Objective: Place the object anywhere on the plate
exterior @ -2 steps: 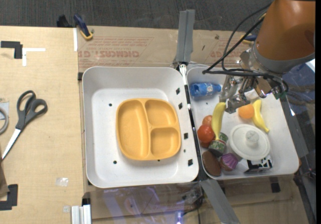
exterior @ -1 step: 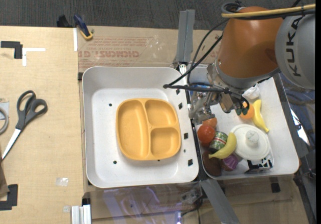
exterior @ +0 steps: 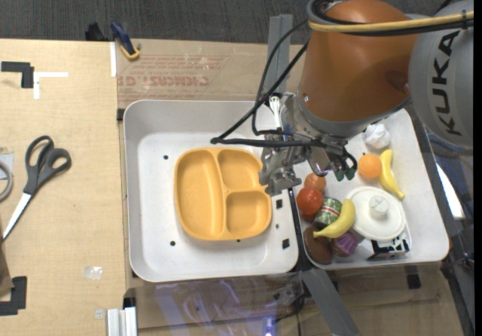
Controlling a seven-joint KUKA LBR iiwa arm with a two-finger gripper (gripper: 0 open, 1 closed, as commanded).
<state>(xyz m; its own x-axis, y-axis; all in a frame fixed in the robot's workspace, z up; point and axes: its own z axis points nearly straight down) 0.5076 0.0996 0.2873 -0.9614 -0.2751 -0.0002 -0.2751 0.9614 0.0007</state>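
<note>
The yellow divided plate [exterior: 223, 193] sits in the left bin [exterior: 143, 199] with all three compartments bare, so by my reading nothing has been placed yet. The likely candidates are heaped in the right bin [exterior: 422, 248]: a red tomato-like piece [exterior: 309, 200], a banana [exterior: 338, 221], a second banana [exterior: 389, 172] beside an orange [exterior: 369, 166], a small green-labelled can [exterior: 327, 212] and a white lidded pot [exterior: 376, 212].

The arm comes in from the right, its orange wrist band over the bins' back edge. The gripper [exterior: 280, 173] hangs over the shared wall between the bins, just beside the plate's right rim. Amid cables and shadow, I cannot tell its opening or whether it carries anything.
</note>
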